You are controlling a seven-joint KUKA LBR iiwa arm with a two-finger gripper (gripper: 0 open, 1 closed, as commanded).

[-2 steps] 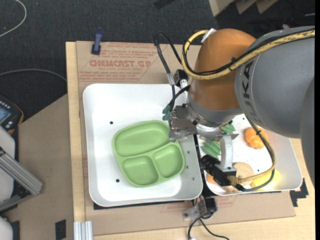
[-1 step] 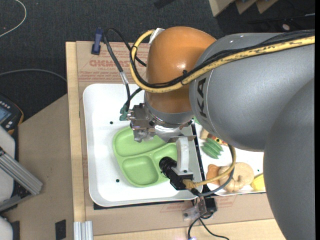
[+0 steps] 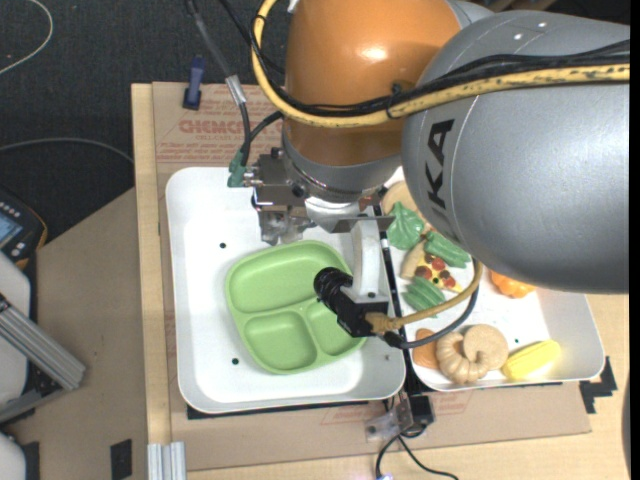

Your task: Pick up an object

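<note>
A light green divided plate (image 3: 283, 303) lies in the left white bin (image 3: 195, 268). My gripper (image 3: 322, 246) hangs below the orange wrist band, low over the plate's far right rim, and the big arm hides most of it. A black cable fitting (image 3: 338, 301) dangles in front of the plate's right side. Several toy foods lie in the right bin (image 3: 575, 353): green leafy pieces (image 3: 408, 226), a pizza slice (image 3: 436, 271), a tan pretzel (image 3: 470, 351), a yellow piece (image 3: 531, 359) and an orange piece (image 3: 511, 287).
Both bins sit on a brown cardboard sheet (image 3: 150, 148) on the bench. The arm's grey body covers the right bin's far half. A blue clip (image 3: 192, 83) lies at the cardboard's far left corner. Dark floor and cables are at the left.
</note>
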